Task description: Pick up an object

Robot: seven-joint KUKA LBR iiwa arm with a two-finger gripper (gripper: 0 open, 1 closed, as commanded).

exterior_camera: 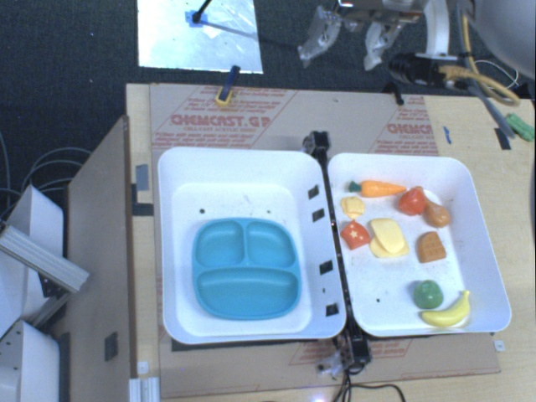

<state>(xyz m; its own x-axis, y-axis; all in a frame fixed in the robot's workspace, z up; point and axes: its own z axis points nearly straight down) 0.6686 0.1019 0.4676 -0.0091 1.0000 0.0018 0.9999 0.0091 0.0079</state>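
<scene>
The right bin [481, 224] holds several toy foods: an orange carrot [381, 188], a red tomato [411, 200], a brown potato [437, 216], a small yellow piece [353, 207], a red strawberry [355, 234], a yellow cheese slab [388, 237], a brown bread piece [431, 247], a green pepper [428, 294] and a yellow banana [447, 310]. My gripper [345, 42] hangs high at the top of the view, beyond the far edge of the bins. It is open, its two fingers spread wide with nothing between them.
The left bin [180, 191] holds a blue divided tray [246, 268]. A black hinge strip [328, 233] runs between the bins. A silver sheet [199, 22] lies on the dark floor behind, and cables [469, 74] trail at the upper right.
</scene>
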